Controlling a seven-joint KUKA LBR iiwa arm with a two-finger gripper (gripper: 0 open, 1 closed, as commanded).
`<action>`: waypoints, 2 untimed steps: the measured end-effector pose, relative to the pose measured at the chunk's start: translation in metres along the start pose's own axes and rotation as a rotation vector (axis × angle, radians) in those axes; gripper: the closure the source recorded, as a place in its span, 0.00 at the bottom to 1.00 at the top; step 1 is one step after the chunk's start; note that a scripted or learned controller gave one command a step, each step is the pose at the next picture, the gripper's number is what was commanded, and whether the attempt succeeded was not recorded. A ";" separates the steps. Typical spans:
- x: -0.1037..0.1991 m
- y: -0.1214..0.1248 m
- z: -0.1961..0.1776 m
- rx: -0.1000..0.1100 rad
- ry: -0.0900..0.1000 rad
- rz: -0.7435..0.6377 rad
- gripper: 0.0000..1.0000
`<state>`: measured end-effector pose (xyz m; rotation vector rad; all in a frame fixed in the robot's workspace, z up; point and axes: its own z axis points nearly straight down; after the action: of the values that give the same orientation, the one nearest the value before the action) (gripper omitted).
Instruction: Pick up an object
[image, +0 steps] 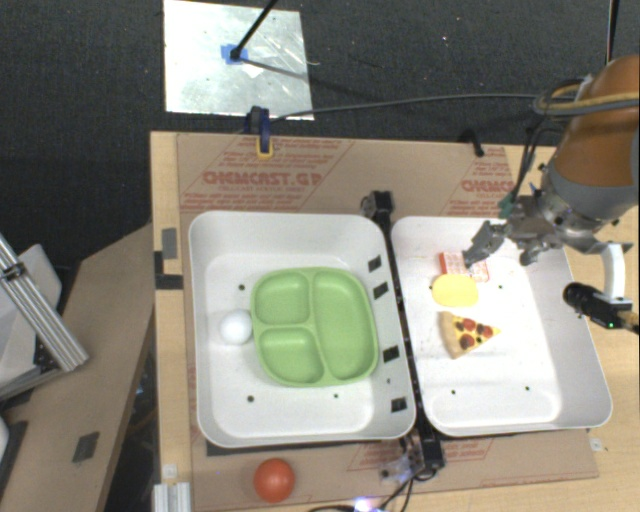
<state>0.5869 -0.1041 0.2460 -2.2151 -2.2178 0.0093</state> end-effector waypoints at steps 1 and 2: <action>0.000 0.002 -0.006 -0.010 -0.001 -0.002 0.00; -0.007 0.007 0.053 -0.007 -0.001 0.001 0.00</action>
<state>0.5932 -0.1108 0.1929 -2.2195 -2.2207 0.0027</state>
